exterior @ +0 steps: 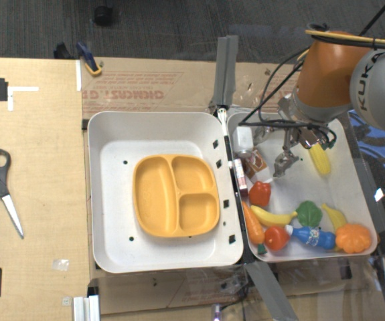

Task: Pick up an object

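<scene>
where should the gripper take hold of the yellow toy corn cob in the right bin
Probably across the middle of the yellow toy corn cob, coming straight down from above. It lies flat on the floor of the right white bin, long axis running roughly up and down the view, apart from the other toys, so the fingers should span its narrow width. The gripper hangs just beside it.

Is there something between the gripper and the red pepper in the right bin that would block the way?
Nothing visible blocks it. The gripper hangs over bare bin floor, and the red pepper lies just below-left of it in the right bin.
</scene>
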`<state>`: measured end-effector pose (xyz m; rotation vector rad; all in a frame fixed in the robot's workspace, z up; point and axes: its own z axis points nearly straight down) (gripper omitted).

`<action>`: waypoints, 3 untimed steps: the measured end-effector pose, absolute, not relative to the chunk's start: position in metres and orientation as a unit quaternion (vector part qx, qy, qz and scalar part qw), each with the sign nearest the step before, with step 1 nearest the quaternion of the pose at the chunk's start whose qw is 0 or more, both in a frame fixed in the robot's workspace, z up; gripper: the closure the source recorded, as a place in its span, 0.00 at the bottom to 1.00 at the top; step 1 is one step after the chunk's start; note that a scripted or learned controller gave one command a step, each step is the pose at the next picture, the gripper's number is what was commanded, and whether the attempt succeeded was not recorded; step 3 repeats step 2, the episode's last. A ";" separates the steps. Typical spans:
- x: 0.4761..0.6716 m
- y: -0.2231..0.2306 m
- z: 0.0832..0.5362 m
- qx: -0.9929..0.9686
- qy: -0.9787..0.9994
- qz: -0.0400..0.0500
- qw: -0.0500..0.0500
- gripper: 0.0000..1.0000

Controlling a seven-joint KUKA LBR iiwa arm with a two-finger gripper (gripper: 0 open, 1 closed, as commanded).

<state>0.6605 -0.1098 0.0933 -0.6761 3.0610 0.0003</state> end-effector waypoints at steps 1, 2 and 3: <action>0.601 -0.167 0.094 -0.306 0.952 -0.001 0.002 0.00; 0.637 -0.222 0.183 -0.290 0.957 -0.001 0.004 0.00; 0.637 -0.222 0.183 -0.290 0.957 -0.001 0.004 0.00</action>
